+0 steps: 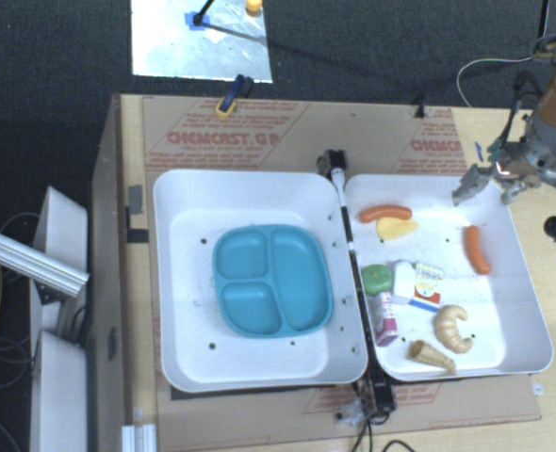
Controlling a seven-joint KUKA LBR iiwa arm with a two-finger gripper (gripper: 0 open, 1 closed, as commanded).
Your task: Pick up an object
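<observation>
I'm up at the far right corner of the right bin (532, 332), my gripper (490, 185) hovering over its far rim with the fingers (468, 188) spread apart and nothing between them. Below me there's a good stretch of bare white floor along the far side of this bin, open room between the rim and the nearest pieces. Closest to me is the orange sausage (477, 250), lying on its own by the right wall, apart from everything else. Over to the left, near the divider, a second sausage (384, 213) sits touching a yellow piece (396, 226) just on its near side. Toward the middle, things get crowded: a green piece (376, 277), a white carton with red on it (420, 284) right beside it, and a small pink-and-white packet (385, 316) against the left wall. At the near end a croissant (452, 328) sits just beside a cone-shaped pastry (432, 354), close to the near rim. The left bin (188, 205) carries a blue divided tray (270, 281) in the middle, with bare white margin all round it.
</observation>
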